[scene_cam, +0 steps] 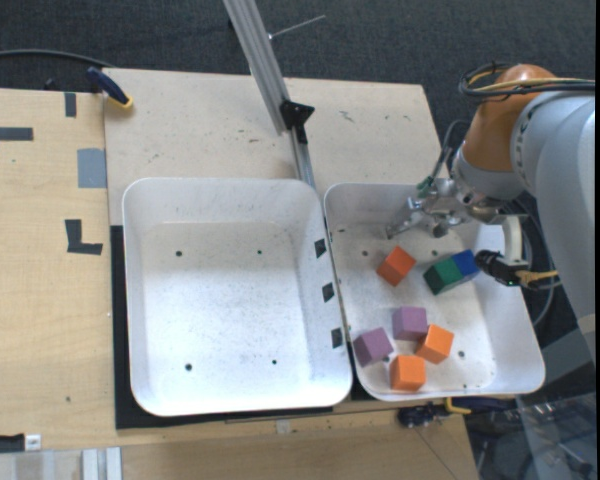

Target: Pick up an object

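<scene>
The task stood at its start, as far as the view showed: nothing had been lifted, and every object lay on the floor of the right bin (pixel 500 363). The tool (pixel 425 216) hung over that bin's far edge, near its far right corner, at the end of the grey arm (pixel 550 158) that reached in from the worktop's right side. Its metal fingers appeared splayed somewhat apart, pointing down and toward the bin's middle, with nothing between them.

The nearest object was an orange cube (pixel 396 265), lying just beyond the fingertips toward the bin's centre, apart from them. Beside it, toward the bin's right wall, a green block (pixel 442 276) and a blue block (pixel 465 262) lay touching each other. Toward the near edge sat a cluster: two purple cubes (pixel 410 321) and (pixel 372 345), with two more orange cubes (pixel 436 343) and (pixel 408 371) close by them. The left bin (pixel 135 268) held no objects.

What was left, by my reading, was nearly everything: choosing a target, lowering the tool around it, closing and lifting. The lone orange cube looked the likeliest candidate, being closest and standing free of neighbours, whereas the clustered cubes offered little finger room.
</scene>
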Tool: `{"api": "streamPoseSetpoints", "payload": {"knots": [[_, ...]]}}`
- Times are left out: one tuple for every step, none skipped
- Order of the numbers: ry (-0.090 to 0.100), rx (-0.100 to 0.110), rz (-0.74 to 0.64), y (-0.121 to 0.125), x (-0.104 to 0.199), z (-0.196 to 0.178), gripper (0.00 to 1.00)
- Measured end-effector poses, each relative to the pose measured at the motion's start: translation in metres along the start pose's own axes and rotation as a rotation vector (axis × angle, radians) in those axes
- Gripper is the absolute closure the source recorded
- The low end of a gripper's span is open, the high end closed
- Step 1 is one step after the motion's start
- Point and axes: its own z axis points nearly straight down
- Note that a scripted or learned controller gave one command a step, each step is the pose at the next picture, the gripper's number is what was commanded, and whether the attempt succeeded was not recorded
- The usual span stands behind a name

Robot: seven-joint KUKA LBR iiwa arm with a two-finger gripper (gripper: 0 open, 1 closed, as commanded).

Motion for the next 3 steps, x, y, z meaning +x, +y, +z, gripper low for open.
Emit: {"api": "streamPoseSetpoints", "payload": {"knots": [[-0.001, 0.000, -0.001, 0.000, 0.001, -0.010, 1.00], [0.000, -0.008, 0.000, 0.000, 0.004, -0.074, 1.00], [0.001, -0.006, 0.000, 0.001, 0.005, -0.113, 1.00]]}}
